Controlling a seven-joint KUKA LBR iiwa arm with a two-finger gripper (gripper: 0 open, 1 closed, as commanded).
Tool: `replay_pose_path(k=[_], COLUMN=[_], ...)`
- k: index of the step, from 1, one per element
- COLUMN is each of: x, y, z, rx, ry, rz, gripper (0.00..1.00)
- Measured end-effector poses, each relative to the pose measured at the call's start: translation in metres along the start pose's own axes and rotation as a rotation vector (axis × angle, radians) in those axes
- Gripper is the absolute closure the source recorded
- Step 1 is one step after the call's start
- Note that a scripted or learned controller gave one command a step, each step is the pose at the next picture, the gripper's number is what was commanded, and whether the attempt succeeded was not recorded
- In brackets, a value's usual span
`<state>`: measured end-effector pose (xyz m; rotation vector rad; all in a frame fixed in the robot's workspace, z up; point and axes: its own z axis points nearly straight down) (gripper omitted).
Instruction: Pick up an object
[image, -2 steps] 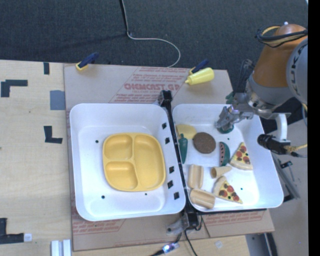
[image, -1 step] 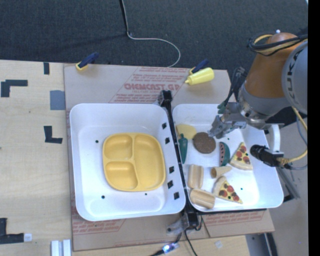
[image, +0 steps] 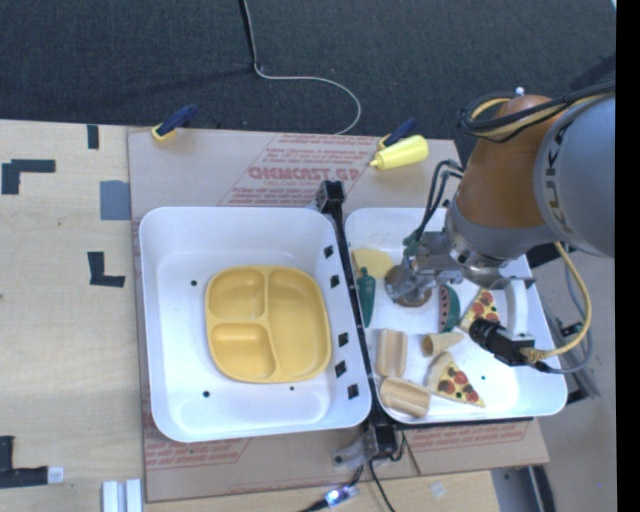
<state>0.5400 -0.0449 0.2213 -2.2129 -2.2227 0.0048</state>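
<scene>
My gripper (image: 408, 288) reaches down into the right bin (image: 520, 395), under the grey arm with its orange band. Its tip is over the bin's upper left part, close to a green pepper-shaped toy (image: 367, 292) and a pale yellow piece (image: 370, 260). Two pizza slices (image: 455, 381) (image: 481, 305), a green toy (image: 446, 305), and tan bread-like pieces (image: 391, 351) (image: 405, 398) lie in the same bin. The arm's body hides the fingertips.
The left bin (image: 170, 300) holds a yellow divided tray (image: 268, 322). A black divider with clips (image: 345, 300) runs between the bins. A yellow clamp (image: 402, 153) sits on the cardboard behind the right bin. A cable (image: 520, 345) trails from the wrist.
</scene>
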Motion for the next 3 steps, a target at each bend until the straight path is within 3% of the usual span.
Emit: replay_pose_path(k=[1,3], x=[0.024,0.042], y=[-0.039,-0.052], z=[-0.001,0.007], rx=[0.000,0.000], ry=[-0.001,-0.002], rz=[0.002,0.003], gripper=[1.00,1.00])
